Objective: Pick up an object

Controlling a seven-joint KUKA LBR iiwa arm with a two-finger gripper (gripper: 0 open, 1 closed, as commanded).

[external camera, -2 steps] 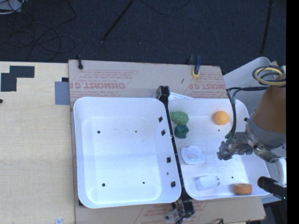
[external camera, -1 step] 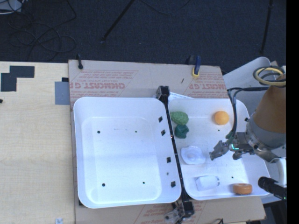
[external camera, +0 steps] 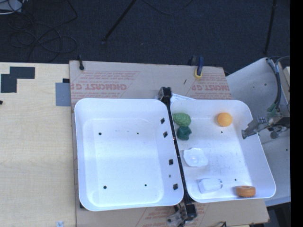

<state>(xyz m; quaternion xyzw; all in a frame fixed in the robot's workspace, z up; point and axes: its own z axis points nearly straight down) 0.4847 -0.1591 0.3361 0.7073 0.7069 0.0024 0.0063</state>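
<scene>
Camera view. Landmark: the right bin (external camera: pixel 255 164). It holds an orange ball (external camera: pixel 224 119) near its far wall, a green lump (external camera: pixel 182 119) and a dark teal object (external camera: pixel 183 133) by its left wall, two white items (external camera: pixel 195 157) mid-floor, and an orange ring (external camera: pixel 245 191) at its near right corner.

Risk: white items against the white floor offer poor contrast; the ball may roll under contact.

The gripper (external camera: pixel 258 127) sits at the bin's right rim, outside it, gripping nothing visible; finger state cannot be determined.

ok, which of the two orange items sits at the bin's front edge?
The flat orange ring, in the right bin's front corner. The round orange ball lies near the back.
</scene>
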